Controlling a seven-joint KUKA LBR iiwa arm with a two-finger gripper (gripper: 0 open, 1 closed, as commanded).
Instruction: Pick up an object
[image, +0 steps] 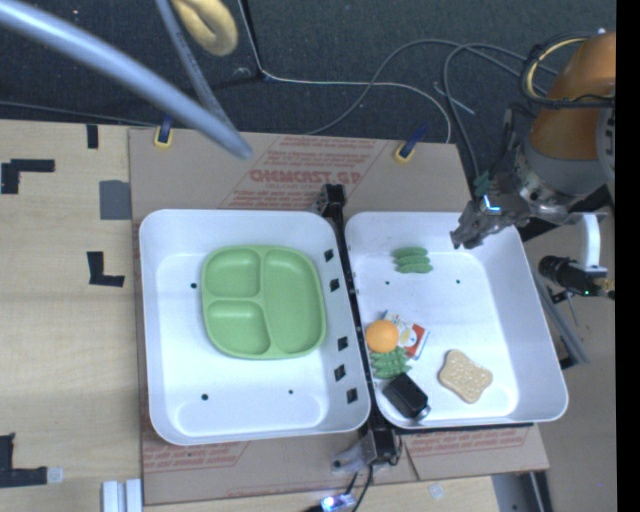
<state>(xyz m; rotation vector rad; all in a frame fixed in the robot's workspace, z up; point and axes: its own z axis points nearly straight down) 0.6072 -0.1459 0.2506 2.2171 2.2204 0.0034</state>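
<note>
Black block (407, 395), cracker (465, 375); pincer (470, 233) above

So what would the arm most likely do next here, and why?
Probably swing left and lower toward the green pea pod. The gripper hangs over the right bin's upper right rim, with nothing between its fingers, and the pea pod lies nearest, apart from the other things.

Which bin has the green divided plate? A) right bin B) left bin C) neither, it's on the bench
B: the green plate lies flat in the left bin, while the right bin holds the small items, such as the cracker and the orange ball.
</note>
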